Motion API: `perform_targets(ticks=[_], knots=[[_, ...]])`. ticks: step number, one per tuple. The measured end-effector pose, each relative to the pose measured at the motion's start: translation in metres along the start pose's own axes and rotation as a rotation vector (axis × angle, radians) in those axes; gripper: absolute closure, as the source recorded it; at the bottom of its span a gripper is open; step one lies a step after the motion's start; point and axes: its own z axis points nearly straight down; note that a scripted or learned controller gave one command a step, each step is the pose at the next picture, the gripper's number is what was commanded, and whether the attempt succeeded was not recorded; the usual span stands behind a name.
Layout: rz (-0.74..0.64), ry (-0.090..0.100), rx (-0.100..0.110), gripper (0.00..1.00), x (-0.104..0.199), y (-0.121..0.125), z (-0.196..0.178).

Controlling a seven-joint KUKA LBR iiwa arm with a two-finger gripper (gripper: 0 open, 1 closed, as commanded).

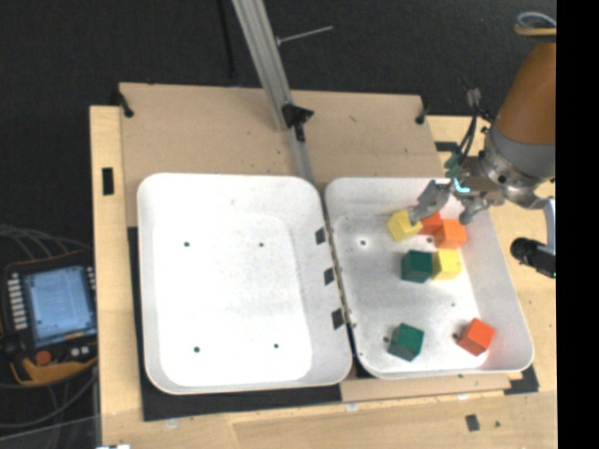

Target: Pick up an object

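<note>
the wooden bench (234,410) carried two shallow white bins side by side, seen from above at a slant. nearest the camera, in the right bin (496,279), a green block (406,340) lay by the front wall and an orange block (475,336) sat in the front right corner, the two well apart. farther in, a second green block (417,267) touched a yellow block (448,264) on its right. behind these, another orange block (449,233) and a second yellow block (404,225) lay close together near the bin's rear half. the pincer (452,208) hung just above this rear pair, its two fingers spread, one finger (431,197) angled down toward the yellow block and the other toward the orange one; nothing was seen between them. the left bin (168,344) lay just beside the right one. at the left edge of the bench sat a handheld pendant (51,307) with a lit screen. behind the bins a flat brown board (206,129) covered the bench, and a slanted metal post (267,54) rose from it. the grey arm with its orange band (529,101) entered from the right at the rear.
</note>
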Motion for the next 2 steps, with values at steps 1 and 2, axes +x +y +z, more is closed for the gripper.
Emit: perform_targets(ticks=[1,2], knots=[[0.0,0.0,-0.005,0.0,0.0,0.001,-0.003],[0.0,-0.002,0.0,0.0,0.008,0.003,0.049]])
